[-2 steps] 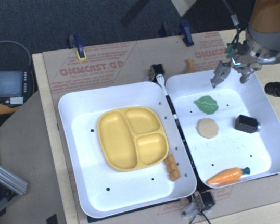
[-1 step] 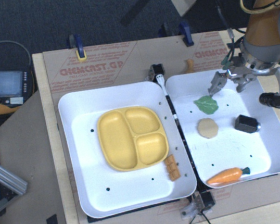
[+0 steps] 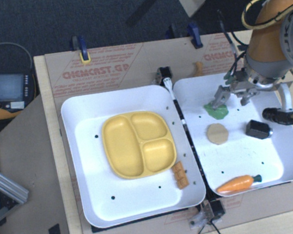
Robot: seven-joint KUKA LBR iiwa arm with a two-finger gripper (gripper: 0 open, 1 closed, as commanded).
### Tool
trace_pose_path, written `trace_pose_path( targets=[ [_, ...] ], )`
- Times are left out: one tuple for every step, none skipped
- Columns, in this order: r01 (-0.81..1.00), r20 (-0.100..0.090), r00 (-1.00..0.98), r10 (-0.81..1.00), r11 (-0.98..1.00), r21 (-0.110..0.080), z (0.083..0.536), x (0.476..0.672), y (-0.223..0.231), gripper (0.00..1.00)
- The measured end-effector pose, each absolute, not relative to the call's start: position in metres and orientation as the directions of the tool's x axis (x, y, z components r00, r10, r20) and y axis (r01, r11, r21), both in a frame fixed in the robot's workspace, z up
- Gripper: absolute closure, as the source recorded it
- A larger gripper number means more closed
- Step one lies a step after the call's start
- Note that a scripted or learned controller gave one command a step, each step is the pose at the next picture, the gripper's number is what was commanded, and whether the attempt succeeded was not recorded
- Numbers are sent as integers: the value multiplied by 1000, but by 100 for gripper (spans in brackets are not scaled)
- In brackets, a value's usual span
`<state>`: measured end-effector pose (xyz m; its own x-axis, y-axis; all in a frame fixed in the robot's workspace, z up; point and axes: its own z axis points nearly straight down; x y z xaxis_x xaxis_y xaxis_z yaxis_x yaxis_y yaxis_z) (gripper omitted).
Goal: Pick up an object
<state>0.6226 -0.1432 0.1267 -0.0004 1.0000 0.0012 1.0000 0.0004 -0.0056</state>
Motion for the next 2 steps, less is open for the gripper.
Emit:
trace_pose_path(
  targets=[
    [1000, 2, 0, 1000, 0, -6, 82, 621, -142, 0],
    [1000, -1, 0, 1000, 0, 2, 96, 624, -143, 100]
  ],
)
